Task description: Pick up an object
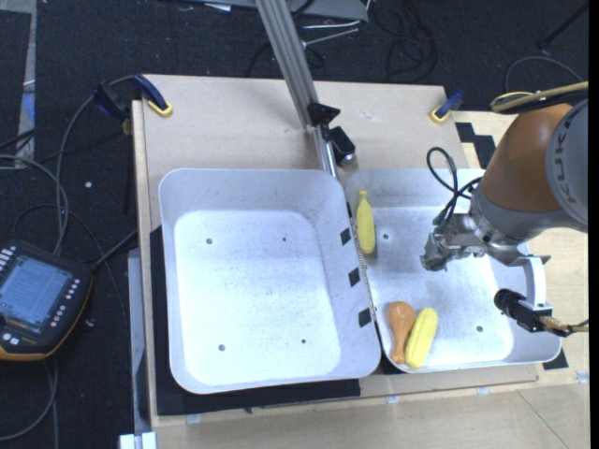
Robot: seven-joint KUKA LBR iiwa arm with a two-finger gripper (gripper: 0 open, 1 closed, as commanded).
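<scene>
Bench (234,124) with two white bins (253,279)

Robotics lab: bench (281,124) clamped at corners, loose cables (56,185) on dark carpet, teach pendant (33,297).

Pretty even overhead light here, nothing harsh. The two shallow white plastic bins (253,288) come out bright but not blown out, with only soft, faint shadows along their walls. The dark carpeted floor (65,54) in the upper left goes murky. Overall slightly soft and grainy, no real motion blur.
</scene>
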